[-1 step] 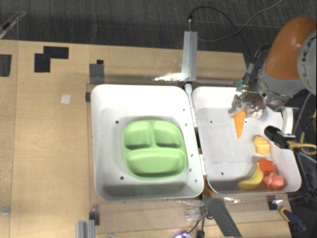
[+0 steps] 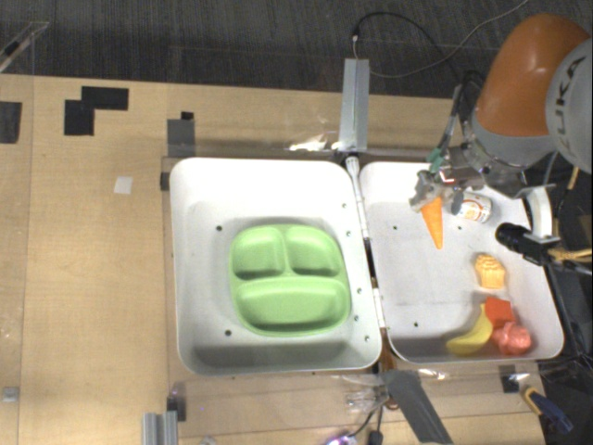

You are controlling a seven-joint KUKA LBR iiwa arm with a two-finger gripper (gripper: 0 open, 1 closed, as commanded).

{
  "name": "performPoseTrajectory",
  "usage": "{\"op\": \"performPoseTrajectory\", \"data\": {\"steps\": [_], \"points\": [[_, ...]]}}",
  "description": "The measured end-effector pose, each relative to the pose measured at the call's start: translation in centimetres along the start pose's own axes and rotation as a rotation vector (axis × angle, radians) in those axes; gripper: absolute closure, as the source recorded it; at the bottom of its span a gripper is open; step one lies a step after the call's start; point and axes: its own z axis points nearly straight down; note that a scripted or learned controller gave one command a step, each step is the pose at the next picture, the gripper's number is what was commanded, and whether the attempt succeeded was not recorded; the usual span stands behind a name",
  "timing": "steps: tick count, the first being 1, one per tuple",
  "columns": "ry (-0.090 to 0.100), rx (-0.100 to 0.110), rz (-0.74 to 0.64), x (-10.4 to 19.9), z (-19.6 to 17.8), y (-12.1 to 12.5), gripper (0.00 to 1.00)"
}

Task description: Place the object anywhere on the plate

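Two shallow white plastic bins sit side by side on a pale wooden table (image 2: 83, 295), and the left bin (image 2: 199, 248) holds a smooth green plate (image 2: 289, 279) with three rounded compartments. In the right bin (image 2: 408, 286), well right of the plate, an orange cone-shaped carrot (image 2: 434, 223) hangs point-down with its broad top pinched between the fingers of the metal end effector (image 2: 437, 193), closed narrowly on it. Farther right of the plate lie a small white cylinder (image 2: 473, 210), a ridged yellow piece (image 2: 490, 271), a curved yellow banana (image 2: 471, 335), a red block (image 2: 498, 309) and a rounded pink piece (image 2: 514, 339).
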Motion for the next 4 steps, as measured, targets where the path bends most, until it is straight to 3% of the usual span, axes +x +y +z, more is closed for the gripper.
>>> {"op": "performPoseTrajectory", "data": {"steps": [1,2,3,4], "points": [[0.001,0.004,-0.028,6.9,5.2,-0.9,1.0],[0.0,0.001,-0.114,7.0,4.0,0.1,1.0],[0.001,0.001,-0.265,13.4,5.1,-0.4,1.0],[0.002,0.002,-0.374,10.9,5.1,-1.7,1.0]]}}
